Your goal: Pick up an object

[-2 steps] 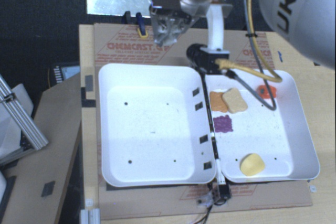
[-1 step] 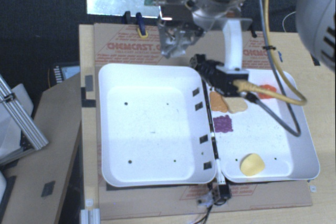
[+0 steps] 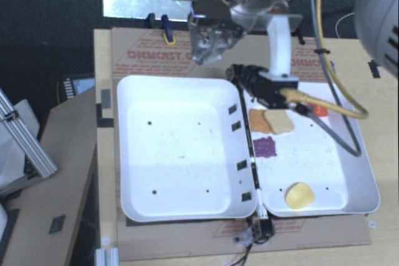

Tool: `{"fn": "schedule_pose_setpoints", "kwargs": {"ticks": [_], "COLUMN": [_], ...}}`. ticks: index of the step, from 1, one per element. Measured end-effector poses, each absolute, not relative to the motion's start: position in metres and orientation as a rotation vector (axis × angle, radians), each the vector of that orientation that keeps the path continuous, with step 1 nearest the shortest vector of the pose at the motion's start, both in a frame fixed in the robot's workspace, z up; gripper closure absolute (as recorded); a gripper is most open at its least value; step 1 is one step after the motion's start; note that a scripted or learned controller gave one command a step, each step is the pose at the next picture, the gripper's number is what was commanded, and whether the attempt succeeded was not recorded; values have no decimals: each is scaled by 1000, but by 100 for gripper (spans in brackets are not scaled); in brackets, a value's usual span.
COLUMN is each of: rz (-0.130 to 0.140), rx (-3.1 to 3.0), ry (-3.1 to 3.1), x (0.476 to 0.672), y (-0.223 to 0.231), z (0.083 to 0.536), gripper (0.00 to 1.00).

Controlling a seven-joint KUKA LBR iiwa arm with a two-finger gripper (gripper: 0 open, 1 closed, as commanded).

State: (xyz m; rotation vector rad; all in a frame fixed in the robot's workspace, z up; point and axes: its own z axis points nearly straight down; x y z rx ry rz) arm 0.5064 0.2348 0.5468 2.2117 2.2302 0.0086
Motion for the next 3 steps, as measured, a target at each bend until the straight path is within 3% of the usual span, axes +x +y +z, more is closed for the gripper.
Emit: {"fn": "schedule_pose_setpoints", "kwargs": {"ticks": [1,2,3], "rz": [7,12,11], "rx": [2211,2207,2206], "ry": [2232,2235,2236], "x": [506,506,506], "y": [235,235,235], "z": [546,558,557], "gripper": [0,100,0]}}
